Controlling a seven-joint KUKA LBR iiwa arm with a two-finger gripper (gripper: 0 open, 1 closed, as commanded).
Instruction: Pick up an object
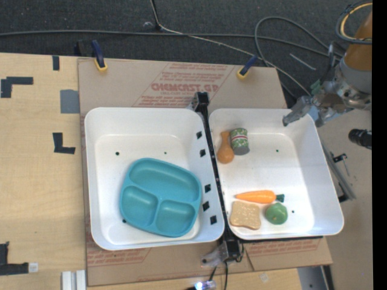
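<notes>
Dark carpet backs the bench. At upper right, the grey two-finger gripper hovers over the right white bin's rim, apparently open and empty. Descending squarely over the isolated orange plastic carrot, lower centre-right, seems safest.

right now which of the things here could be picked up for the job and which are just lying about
Belongs to the job:
- gripper
- carrot
- slice of bread
- green ball
- small can
- orange-brown piece beside the can
- blue divided plate

Just lying about:
- cables behind the bins
- two clamps on the board
</notes>
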